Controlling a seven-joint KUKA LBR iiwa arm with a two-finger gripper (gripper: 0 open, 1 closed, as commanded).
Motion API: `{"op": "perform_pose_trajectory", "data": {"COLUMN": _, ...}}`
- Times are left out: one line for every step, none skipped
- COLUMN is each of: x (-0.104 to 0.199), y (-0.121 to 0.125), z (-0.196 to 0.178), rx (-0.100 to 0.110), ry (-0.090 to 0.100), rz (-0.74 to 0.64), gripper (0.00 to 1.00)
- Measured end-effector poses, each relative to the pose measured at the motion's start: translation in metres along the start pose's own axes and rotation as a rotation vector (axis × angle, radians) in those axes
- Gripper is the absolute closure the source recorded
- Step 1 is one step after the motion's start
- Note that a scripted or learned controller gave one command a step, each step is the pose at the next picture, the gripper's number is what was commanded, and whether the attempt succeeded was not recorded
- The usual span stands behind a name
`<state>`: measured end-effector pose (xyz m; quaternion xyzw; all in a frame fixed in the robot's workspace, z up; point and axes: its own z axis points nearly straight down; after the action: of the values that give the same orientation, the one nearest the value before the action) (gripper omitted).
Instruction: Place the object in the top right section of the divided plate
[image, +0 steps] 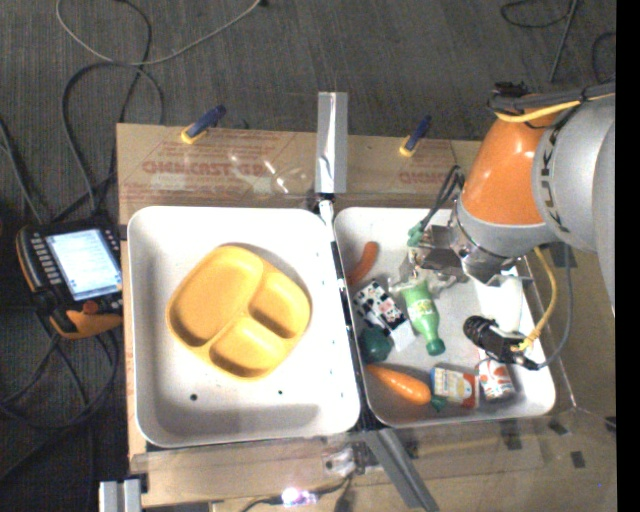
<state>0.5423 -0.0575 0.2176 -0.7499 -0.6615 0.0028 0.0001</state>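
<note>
On the bench (200, 160), a brown board clipped at its far edge, two shallow white bins sit side by side. The grey arm with the orange band (555, 170) reaches in from the right edge and hangs over the far part of the right bin (385, 225). The left bin (145, 300) carries one thing, the yellow plastic divided plate (240, 310), which lies flat and turned at a slant near the bin's middle, apart from all four walls.

The gripper (428, 262) is low over the right bin, towards its far edge. Whether the jaws are released or clenched cannot be told, since the wrist hides them.

Just in front of the gripper lies the green plastic bottle (428, 322), on its side with its pale neck towards the gripper; whether the two touch cannot be told. It rests in the right bin, well apart from the plate.

Along that bin's near edge lies an orange toy carrot (400, 384), with two small red-labelled tins (455, 387) just to its right. An orange sausage-shaped piece (362, 260) leans by the bin's left wall. Below it is a black-and-white patterned block (380, 305), and just beside that is a dark green round piece (376, 345).
</note>
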Motion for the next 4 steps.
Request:
{"op": "perform_pose_trajectory", "data": {"x": 0.098, "y": -0.005, "z": 0.035, "rx": 0.001, "ry": 0.003, "rz": -0.14, "gripper": 1.0}}
{"op": "perform_pose_trajectory", "data": {"x": 0.069, "y": -0.063, "z": -0.16, "rx": -0.004, "ry": 0.0, "rz": -0.141, "gripper": 1.0}}
{"op": "perform_pose_trajectory", "data": {"x": 0.198, "y": -0.083, "z": -0.084, "rx": 0.001, "ry": 0.001, "rz": -0.151, "gripper": 1.0}}
{"op": "perform_pose_trajectory", "data": {"x": 0.248, "y": 0.026, "z": -0.025, "rx": -0.002, "ry": -0.002, "rz": -0.123, "gripper": 1.0}}
